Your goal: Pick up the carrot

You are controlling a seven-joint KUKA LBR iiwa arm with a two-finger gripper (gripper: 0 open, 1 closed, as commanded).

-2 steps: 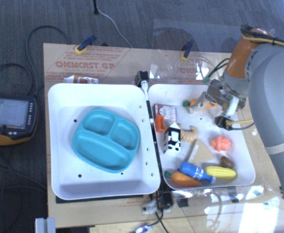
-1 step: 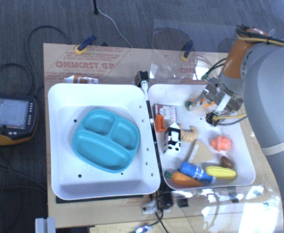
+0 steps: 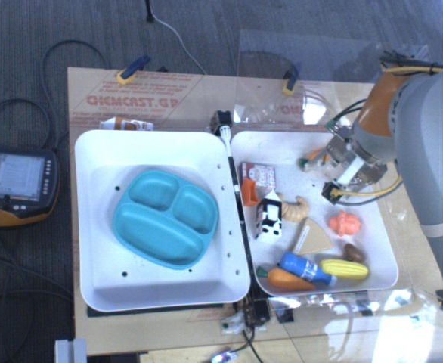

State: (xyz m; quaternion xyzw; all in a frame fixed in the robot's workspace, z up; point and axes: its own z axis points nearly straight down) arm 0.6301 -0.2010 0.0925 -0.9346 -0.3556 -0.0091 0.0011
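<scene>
Two shallow white bins sit side by side across the middle of the frame on a brown bench board. The left bin [image 3: 89,203], the larger share of the picture, holds a single blue divided plate [image 3: 165,218] lying flat near its centre, with three compartments, none of them holding anything.

The right bin [image 3: 384,233] holds a scatter of small items. The grey arm [image 3: 425,142] with its orange band comes in from the right edge of the frame and reaches over the upper right part of this bin; the gripper [image 3: 341,174] hangs above the bin floor there, and whether its tool is clenched or released cannot be told from this angle. Nothing is visibly held in it.

Going down in size among the contents: a red and white packet [image 3: 258,180] lies against the bin's left wall in its upper part, with a black and white cow figure [image 3: 267,219] just below it. A blue bottle [image 3: 305,268] lies slanted along the lower edge, touching a yellow corn cob [image 3: 345,269] to its right. The carrot [image 3: 288,280] lies at the lower left of this bin, orange, on its side, just under the blue bottle and well apart from the gripper. A pink lumpy toy [image 3: 345,223] sits right of centre, and a small tan piece [image 3: 297,209] lies beside the cow.
</scene>
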